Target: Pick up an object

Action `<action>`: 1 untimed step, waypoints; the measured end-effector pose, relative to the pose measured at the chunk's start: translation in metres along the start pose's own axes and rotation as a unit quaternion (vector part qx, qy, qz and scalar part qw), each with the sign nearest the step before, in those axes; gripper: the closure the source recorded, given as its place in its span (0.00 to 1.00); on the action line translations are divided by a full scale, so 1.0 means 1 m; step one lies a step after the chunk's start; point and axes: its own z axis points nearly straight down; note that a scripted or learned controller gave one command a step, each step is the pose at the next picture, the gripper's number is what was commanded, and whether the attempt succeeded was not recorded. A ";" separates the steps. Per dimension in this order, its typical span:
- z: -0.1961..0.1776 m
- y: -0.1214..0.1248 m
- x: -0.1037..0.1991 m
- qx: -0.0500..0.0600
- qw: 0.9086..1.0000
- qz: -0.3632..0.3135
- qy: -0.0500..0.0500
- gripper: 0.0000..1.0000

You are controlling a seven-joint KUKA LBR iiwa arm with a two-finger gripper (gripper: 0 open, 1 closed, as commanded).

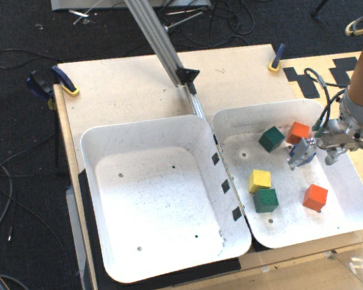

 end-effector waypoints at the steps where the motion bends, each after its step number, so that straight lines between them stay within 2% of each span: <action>1: 0.123 0.058 0.025 -0.007 1.000 0.000 -0.002 0.00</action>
